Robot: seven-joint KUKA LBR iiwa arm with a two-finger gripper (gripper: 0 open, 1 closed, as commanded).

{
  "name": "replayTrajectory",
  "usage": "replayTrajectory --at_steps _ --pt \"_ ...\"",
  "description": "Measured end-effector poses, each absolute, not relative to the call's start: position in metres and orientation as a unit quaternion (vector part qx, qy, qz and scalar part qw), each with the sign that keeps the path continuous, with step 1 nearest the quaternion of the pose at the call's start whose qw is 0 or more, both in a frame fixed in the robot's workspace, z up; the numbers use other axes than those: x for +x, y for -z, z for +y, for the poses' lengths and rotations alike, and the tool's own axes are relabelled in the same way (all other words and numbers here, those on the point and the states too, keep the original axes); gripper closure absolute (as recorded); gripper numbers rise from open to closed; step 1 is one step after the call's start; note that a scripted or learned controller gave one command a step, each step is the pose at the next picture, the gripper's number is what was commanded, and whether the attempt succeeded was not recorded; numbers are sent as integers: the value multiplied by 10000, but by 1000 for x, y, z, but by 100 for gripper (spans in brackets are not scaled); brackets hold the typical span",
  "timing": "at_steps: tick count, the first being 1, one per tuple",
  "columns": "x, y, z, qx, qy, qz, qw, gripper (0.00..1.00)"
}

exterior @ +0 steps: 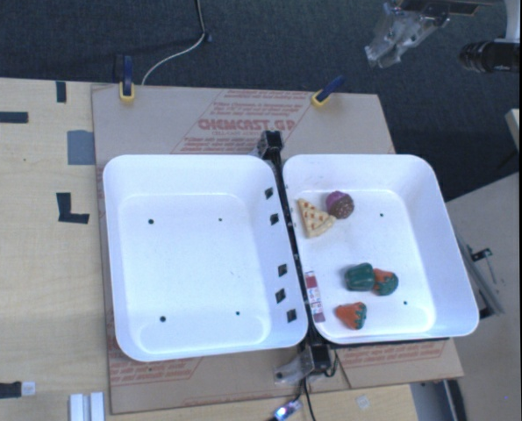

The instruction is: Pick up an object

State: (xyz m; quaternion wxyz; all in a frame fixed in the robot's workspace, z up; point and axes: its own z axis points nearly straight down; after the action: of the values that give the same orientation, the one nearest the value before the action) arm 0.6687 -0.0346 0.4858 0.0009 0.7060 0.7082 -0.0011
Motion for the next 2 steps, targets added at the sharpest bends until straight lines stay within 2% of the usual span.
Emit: replayTrajectory --at_steps 1,2 --pt "646 -539 20 7048 -24 7094 18 100" --pt "667 -533 79 7048 2 7094 -6 100"
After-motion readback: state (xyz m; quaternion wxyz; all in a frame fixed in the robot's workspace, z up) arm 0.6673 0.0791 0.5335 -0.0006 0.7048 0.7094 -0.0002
